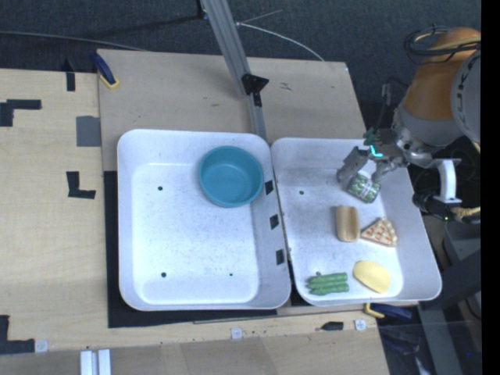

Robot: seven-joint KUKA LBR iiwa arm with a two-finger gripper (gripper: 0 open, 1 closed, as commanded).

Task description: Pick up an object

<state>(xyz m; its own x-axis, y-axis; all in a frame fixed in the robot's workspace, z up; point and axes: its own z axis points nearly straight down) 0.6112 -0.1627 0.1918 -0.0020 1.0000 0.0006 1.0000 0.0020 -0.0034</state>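
My gripper (pixel 362 180) hangs over the back part of the right bin (pixel 312 162), reaching in from the right. A small green-and-white object (pixel 362 188) sits between its fingers, and the gripper is shut on it. Just below in the same bin lie a tan bread roll (pixel 347 223) and a pizza slice (pixel 380 232). Near the front edge rest a yellow lemon-like piece (pixel 372 276) and a bunch of green beans (pixel 327 283).
A blue bowl (pixel 230 176) stands at the back of the left bin (pixel 156 241). A slanted metal pole (pixel 234 45) rises behind the seam between the bins. The arm's orange and grey body (pixel 441 92) is at the right.
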